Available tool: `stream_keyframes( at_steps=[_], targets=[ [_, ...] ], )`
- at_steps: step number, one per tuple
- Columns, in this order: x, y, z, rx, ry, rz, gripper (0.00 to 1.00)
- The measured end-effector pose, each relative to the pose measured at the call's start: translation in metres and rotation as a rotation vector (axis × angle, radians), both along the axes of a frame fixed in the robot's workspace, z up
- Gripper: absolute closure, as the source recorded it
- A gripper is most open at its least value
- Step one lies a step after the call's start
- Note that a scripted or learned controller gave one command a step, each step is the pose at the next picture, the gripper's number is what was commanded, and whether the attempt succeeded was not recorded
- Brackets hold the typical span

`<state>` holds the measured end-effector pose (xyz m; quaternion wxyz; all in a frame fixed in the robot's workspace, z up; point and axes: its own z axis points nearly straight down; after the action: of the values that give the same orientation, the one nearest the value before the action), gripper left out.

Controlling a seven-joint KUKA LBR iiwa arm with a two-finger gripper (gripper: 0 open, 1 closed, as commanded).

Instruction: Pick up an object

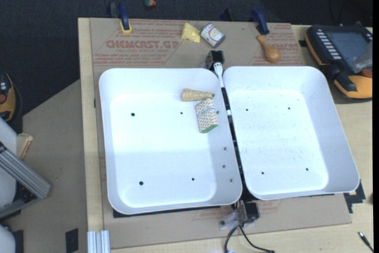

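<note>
Tan cone [196, 95] & patterned packet [206, 115], touching, left bin [118, 145].

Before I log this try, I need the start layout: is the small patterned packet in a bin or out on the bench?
In. The patterned packet lies flat inside the left bin, near its right wall, just below a tan cone-shaped piece.

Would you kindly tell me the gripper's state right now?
Gripper: its state cannot be told from this camera view; nothing is being held above the left bin, where two objects lie.
</note>
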<state>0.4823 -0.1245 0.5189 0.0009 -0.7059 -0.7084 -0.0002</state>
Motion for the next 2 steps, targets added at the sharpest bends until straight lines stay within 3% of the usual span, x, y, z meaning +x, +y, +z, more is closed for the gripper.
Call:
stream_keyframes(
  at_steps=[1, 2],
  targets=[
    [-0.003, 0.088, -0.014, 0.001, 0.001, 0.007, 0.00],
    [-0.002, 0.083, -0.003, -0.002, -0.004, -0.002, 1.00]
  ],
)
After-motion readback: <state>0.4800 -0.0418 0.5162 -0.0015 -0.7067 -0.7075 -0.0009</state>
